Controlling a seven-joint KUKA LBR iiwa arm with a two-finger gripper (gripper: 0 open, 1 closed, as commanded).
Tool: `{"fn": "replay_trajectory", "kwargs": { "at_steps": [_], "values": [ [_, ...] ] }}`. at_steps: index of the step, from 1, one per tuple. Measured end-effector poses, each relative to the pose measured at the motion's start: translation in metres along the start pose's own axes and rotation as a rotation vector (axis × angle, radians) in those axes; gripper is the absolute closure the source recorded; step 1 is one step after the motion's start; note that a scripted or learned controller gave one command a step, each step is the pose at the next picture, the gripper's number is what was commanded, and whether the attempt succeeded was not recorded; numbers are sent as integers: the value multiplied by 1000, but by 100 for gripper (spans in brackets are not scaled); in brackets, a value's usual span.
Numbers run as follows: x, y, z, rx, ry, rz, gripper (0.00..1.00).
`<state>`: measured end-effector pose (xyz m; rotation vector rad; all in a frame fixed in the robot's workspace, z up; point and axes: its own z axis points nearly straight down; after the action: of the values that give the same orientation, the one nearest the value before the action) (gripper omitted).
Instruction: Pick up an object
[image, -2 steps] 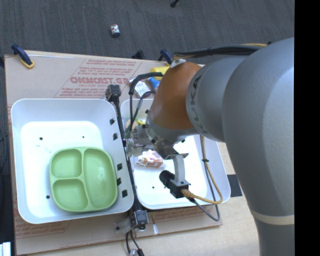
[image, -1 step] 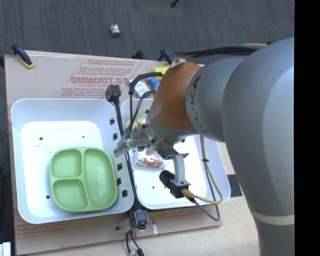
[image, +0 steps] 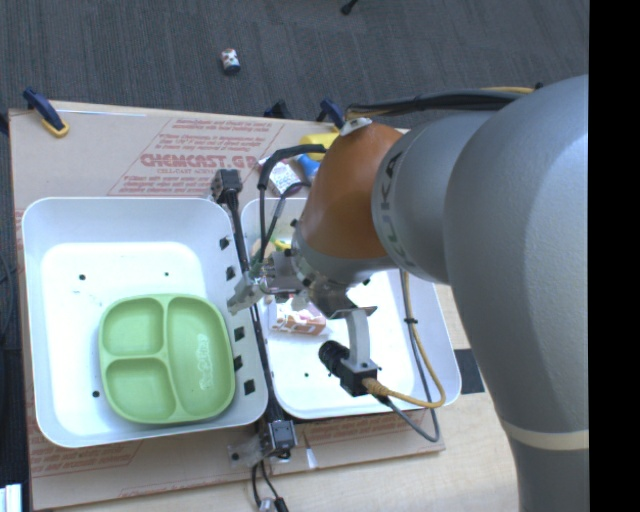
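1. The bench top (image: 180, 150) is a brown board printed with red lettering, and it carries two shallow white bins side by side.
2. Blue clamps (image: 45, 110) grip the board's far edge, one at the left corner and another near the middle.
3. Beyond the board lies dark grey carpet (image: 150, 40), with a small light object (image: 231, 61) lying on it well apart from the bench.
4. The left bin (image: 60, 260) holds a pale green divided plate (image: 165, 357) with three compartments, lying flat toward the bin's near side.
5. The right bin (image: 400, 395) is largely covered by the grey arm (image: 500, 230) and its orange band (image: 345, 195), which reach in from the right.
6. A small pink and white packet (image: 300, 321) lies on the floor of the right bin, near the divider between the bins.
7. The gripper (image: 285, 285) sits low in the right bin just above that packet; whether its fingers are open or closed, or hold anything, cannot be told.
8. Black cables (image: 262, 345) run along the seam between the bins, and a yellowish cable (image: 425, 385) loops across the right bin.
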<state>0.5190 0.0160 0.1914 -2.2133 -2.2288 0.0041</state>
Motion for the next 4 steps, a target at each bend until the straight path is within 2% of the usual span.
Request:
{"fn": "replay_trajectory", "kwargs": {
  "at_steps": [4],
  "values": [
    [0,0,0,0,0,0,0]
  ]
}}
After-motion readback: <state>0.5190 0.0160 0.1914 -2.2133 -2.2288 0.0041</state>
